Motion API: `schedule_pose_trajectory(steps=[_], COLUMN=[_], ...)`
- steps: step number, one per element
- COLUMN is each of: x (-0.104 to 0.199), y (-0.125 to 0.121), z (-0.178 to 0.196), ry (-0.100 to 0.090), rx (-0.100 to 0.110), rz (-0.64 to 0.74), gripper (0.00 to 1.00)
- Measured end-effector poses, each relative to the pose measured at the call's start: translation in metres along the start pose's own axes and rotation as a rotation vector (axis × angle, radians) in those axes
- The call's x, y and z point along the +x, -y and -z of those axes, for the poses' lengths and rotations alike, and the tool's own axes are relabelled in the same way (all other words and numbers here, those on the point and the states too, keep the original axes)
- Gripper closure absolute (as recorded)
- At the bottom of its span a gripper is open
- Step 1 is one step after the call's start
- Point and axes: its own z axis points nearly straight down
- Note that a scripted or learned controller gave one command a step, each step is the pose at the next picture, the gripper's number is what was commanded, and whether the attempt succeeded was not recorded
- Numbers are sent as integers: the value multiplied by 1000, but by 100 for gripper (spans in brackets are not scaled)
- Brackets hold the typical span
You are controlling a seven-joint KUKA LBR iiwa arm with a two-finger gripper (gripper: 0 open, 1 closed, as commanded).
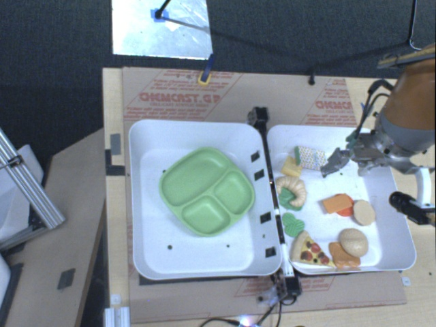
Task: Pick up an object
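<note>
The gripper hovers over the right bin near the table's right edge, empty, whether spread or closed unclear.

The only readable text is printed in red on the brown sheet that lies under the two bins on the tabletop. Behind the left bin, a line in large capitals reads "CHEMCAST GP", with smaller red print around it too fine to make out. Behind the right bin, the same mark seems to repeat at a slant, though the arm cuts part of it off. More red print shows along the sheet's front edge, below the bins, but it is too small and blurred to read.
</note>
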Motion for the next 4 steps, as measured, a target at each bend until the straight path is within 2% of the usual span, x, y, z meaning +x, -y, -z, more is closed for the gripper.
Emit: schedule_pose_trajectory(steps=[2, 3, 4], x=[3, 5, 5], y=[-3, -8, -11], z=[-118, -125, -112], ry=[-2, -5, -3], rx=[-2, -8, -19], rz=[-3, -1, -1], gripper=[0, 0, 100])
